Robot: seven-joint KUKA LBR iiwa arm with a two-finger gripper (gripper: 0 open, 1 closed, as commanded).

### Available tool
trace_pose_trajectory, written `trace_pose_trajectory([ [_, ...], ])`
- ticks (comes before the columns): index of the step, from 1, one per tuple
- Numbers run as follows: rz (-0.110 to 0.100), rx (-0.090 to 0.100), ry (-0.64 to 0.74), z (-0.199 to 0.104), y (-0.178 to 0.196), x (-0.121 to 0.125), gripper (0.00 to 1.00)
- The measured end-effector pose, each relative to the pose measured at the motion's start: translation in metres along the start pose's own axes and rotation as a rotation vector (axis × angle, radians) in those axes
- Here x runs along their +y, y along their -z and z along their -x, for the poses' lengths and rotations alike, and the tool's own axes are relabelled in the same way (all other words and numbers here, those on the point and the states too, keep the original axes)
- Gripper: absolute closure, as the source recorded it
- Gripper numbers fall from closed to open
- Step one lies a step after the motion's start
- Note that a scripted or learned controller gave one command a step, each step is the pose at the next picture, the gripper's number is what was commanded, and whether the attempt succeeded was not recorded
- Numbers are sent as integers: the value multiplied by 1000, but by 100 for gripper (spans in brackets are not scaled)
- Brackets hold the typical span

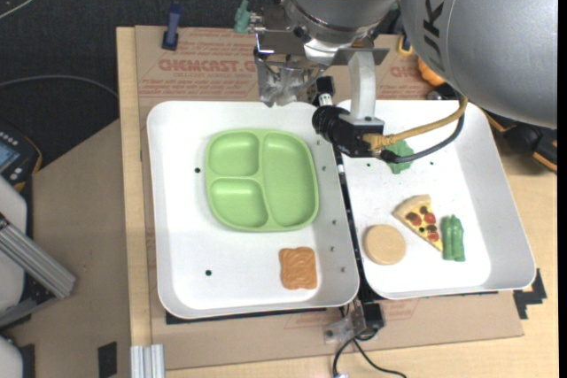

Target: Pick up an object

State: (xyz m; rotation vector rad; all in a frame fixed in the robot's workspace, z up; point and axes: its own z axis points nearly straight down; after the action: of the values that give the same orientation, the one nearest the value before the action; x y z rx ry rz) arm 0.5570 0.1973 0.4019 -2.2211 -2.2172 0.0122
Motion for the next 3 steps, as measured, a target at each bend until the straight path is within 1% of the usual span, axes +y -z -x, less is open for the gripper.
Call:
trace_pose_trajectory([
  [1,22,8,2,26,122,-21,100],
  [2,0,0,-5,69,48,8,100],
  [3,19,9,11,-13,139,6,100],
])
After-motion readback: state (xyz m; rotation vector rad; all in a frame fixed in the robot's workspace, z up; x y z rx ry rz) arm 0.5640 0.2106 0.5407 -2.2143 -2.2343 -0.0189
